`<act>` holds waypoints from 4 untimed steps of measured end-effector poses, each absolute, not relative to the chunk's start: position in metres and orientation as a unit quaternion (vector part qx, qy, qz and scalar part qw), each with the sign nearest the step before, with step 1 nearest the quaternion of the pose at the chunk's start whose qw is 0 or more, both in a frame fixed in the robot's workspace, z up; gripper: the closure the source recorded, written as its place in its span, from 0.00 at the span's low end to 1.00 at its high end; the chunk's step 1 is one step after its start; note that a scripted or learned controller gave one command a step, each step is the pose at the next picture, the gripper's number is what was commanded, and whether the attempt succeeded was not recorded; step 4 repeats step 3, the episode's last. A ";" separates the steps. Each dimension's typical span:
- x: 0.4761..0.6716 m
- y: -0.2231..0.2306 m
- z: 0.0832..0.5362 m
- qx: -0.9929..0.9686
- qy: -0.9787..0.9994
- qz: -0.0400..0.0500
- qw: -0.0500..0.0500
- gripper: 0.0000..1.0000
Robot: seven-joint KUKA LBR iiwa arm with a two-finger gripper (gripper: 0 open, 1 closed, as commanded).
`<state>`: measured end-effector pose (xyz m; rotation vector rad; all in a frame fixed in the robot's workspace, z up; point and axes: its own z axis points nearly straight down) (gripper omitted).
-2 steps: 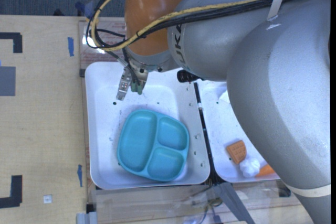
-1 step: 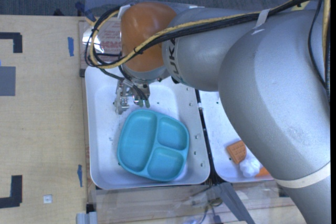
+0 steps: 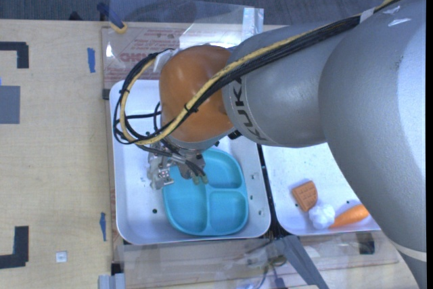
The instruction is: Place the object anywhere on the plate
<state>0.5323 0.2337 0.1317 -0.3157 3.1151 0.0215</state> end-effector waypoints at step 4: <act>0.571 0.132 0.173 -0.203 0.979 0.002 0.005 1.00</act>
